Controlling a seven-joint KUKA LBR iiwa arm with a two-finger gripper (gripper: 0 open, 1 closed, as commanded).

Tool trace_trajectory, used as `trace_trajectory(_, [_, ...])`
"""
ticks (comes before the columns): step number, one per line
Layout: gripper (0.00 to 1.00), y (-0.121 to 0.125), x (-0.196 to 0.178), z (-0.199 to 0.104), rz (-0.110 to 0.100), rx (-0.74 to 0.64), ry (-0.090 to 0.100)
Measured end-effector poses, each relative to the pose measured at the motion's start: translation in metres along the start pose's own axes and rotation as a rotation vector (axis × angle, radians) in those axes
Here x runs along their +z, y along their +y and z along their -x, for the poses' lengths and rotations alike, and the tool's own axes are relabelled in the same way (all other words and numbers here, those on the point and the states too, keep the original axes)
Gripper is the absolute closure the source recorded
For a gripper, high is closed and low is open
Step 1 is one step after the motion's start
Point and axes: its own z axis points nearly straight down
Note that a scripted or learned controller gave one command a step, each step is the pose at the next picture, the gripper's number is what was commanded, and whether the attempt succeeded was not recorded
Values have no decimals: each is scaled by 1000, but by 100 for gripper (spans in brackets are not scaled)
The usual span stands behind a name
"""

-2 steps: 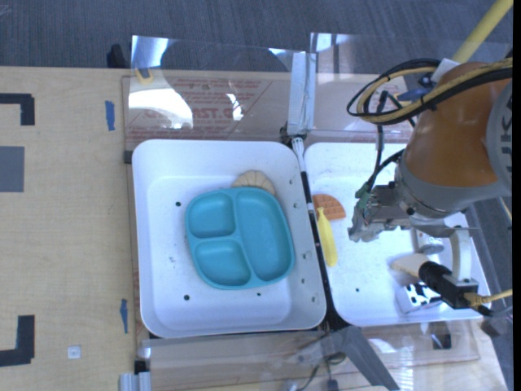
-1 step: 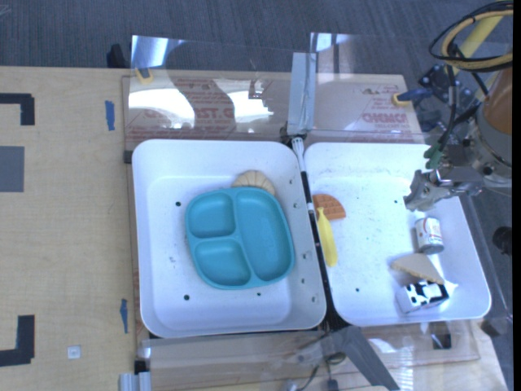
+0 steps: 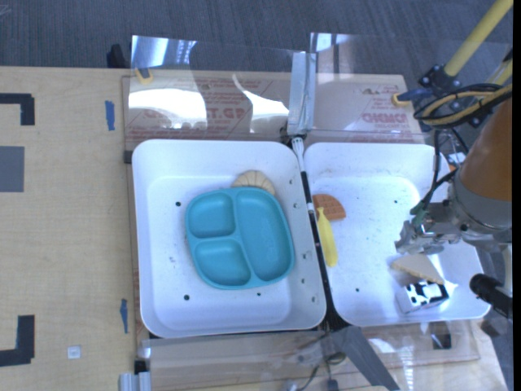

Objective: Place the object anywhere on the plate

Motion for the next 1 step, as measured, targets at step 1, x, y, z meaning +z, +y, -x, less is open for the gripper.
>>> trace_trajectory(1, [100, 3, -95, -4, 20, -5, -1])
